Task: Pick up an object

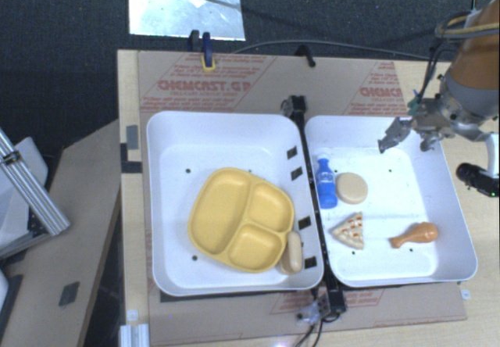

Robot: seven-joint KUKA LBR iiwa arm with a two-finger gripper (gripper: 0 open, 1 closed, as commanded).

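My gripper (408,137) hangs over the back right part of the right bin (449,181), its two fingers spread apart with nothing between them. Below and left of it lie a blue bottle (326,182) against the bin's left wall and a round tan biscuit (351,187) beside it. A pizza slice (349,230) rests nearer the front, and a chicken drumstick (414,236) lies at the front right. All of these sit apart from the gripper.
The left bin (168,181) holds a yellow divided tray (238,216) with a pale bread roll (293,252) at its right corner. A black divider with clips (306,181) runs between the bins. A metal rail (27,185) stands at far left.
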